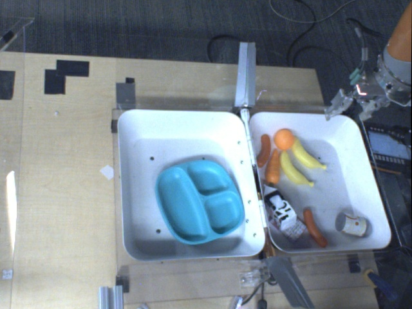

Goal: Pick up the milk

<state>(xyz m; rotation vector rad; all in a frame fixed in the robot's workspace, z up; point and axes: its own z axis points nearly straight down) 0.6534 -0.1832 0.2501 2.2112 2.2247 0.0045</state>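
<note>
You see the gripper (353,100) hovering at the far right corner of the right-hand shallow white bin (376,192), above its rim. Its two fingers stand apart and grasp nothing. The milk, a small white carton with black cow patches (281,211), lies on its side at the opposite end of that bin, diagonally away from the gripper, toward the near edge and pressed close to the wall that divides the two bins. Its long axis runs slantwise, roughly along that same diagonal. Between gripper and carton lie two yellow bananas (298,163), an orange ball-shaped fruit (284,138) and an orange carrot (273,167). A reddish sausage (315,228) lies just beyond the carton. The reach likely crosses these.
</note>
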